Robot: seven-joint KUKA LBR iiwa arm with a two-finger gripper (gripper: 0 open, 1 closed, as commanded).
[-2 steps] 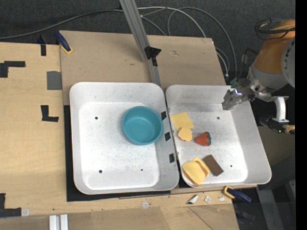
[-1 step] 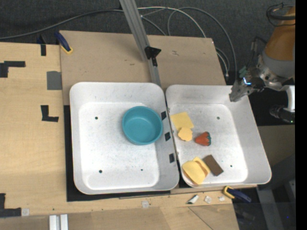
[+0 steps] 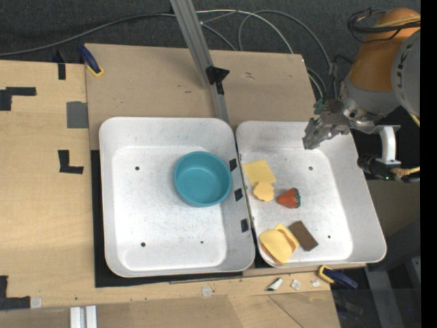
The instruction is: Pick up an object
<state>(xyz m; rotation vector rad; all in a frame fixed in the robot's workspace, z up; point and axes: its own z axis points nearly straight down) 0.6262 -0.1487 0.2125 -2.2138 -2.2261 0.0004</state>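
My gripper hangs over the far part of the right bin, near its back rim, with nothing visible between its fingers. In that bin lie a flat yellow square, a small yellow lump, a red strawberry-like piece, a brown block and a larger yellow piece. All of these sit nearer and left of the gripper, apart from it. A blue bowl stands in the left bin.
A slanted grey pole runs down to the bins' shared back edge. Cables trail across the bench behind the bins. A black divider with clips separates the bins. Blue-yellow clamps hold the board corners.
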